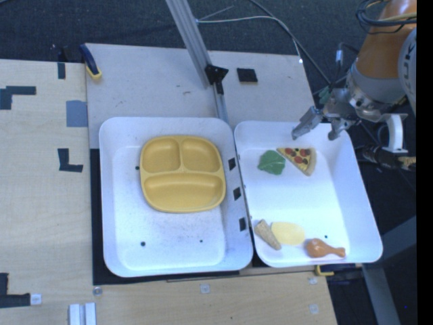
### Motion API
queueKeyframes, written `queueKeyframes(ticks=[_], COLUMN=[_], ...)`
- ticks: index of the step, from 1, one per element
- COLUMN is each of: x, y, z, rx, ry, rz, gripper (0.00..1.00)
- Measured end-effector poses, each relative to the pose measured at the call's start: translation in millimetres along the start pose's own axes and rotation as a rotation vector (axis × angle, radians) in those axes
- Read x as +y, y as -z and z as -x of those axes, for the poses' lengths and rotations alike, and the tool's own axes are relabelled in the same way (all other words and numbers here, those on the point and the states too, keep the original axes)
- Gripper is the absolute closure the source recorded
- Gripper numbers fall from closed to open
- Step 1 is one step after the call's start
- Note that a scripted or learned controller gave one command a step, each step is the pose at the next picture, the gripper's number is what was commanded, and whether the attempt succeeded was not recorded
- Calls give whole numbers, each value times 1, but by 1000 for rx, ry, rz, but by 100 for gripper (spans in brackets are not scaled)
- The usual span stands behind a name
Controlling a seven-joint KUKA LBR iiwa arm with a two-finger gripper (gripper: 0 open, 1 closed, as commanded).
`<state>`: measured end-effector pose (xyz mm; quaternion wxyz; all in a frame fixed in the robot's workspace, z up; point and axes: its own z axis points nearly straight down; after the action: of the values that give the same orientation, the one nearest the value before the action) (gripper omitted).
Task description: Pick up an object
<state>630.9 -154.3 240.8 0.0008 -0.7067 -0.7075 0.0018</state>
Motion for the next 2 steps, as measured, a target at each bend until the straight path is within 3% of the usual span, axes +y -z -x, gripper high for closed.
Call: queueKeyframes(ticks=[2], x=[7], y=[-114], z=[7], rx=[1], ry=[0], rz=[-3], gripper=[0])
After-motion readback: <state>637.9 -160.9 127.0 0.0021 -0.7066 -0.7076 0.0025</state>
